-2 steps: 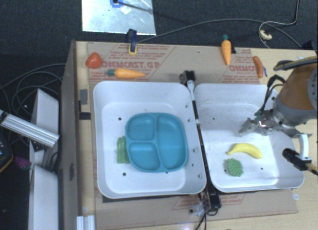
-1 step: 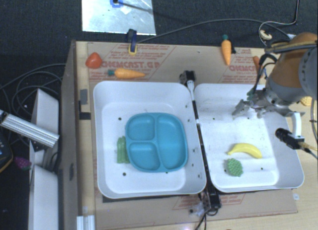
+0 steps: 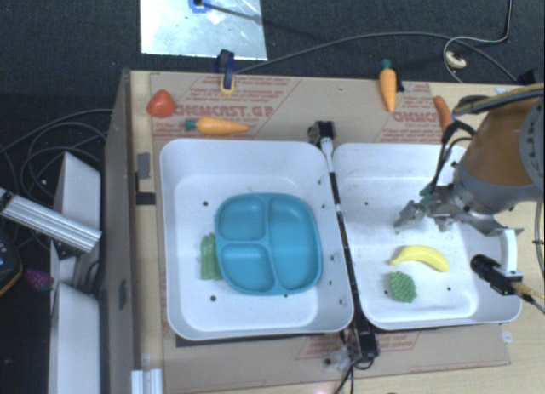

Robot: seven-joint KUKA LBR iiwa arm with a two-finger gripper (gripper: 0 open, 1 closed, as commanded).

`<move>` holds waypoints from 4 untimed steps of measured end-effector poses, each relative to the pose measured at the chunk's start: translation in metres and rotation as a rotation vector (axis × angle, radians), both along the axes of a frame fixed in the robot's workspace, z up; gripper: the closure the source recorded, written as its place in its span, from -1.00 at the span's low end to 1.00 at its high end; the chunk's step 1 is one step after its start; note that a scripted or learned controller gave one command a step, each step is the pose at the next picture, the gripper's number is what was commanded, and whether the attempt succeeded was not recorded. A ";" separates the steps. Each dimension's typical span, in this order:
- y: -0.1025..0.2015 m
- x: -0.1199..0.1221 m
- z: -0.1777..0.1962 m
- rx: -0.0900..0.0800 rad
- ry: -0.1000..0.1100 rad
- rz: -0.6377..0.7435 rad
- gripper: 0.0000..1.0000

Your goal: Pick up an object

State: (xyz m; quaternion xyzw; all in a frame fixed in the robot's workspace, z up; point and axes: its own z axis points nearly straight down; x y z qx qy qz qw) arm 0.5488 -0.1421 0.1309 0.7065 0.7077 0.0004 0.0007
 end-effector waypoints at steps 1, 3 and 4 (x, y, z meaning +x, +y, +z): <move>0.025 -0.019 -0.012 0.001 0.001 0.001 -1.00; 0.009 -0.032 -0.015 0.001 0.001 0.000 -1.00; 0.009 -0.039 -0.047 0.000 0.000 -0.001 -1.00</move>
